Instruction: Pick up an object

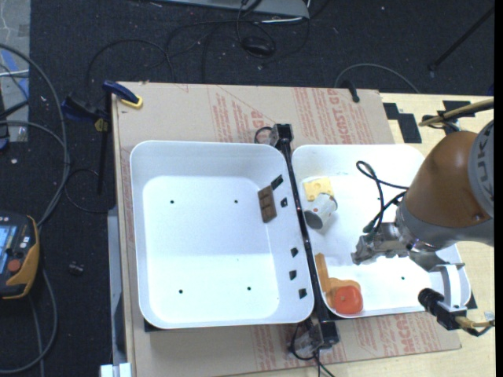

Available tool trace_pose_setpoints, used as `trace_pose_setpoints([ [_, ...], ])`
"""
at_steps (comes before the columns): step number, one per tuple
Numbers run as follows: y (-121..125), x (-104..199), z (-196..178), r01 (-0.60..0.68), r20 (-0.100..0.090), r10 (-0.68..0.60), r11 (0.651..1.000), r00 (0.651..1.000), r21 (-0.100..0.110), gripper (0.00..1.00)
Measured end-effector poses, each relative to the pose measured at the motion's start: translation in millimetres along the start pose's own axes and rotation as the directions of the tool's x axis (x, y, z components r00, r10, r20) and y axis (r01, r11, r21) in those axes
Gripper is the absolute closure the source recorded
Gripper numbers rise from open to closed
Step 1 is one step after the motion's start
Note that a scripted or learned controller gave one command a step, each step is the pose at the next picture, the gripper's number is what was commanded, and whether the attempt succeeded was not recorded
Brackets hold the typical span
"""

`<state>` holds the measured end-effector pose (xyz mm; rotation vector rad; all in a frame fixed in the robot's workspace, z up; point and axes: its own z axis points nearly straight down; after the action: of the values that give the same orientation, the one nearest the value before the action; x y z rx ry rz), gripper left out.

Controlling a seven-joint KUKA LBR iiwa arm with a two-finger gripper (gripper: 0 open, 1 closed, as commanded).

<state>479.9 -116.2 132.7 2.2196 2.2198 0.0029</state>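
objects sit in the right bin [409,285]: a yellow piece [317,187] toward 12 o'clock, a grey-white cylinder [321,210] just below it, and an orange-red item [344,295] at 7 o'clock against the near wall. the left bin [157,210] carries a small brown block [267,205] at its 3 o'clock side. both bins rest on a cardboard-covered surface [204,108] printed with red lettering too skewed to read. dark carpet with cables surrounds it. the gripper [369,250] hangs over the right bin's middle, its opening hidden.
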Motion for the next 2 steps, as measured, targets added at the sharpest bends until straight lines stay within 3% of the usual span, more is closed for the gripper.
trace_pose_setpoints([
  [2,4,-14,-115,0.000,0.000,0.000,1.000,1.000,-0.001,1.00],
])
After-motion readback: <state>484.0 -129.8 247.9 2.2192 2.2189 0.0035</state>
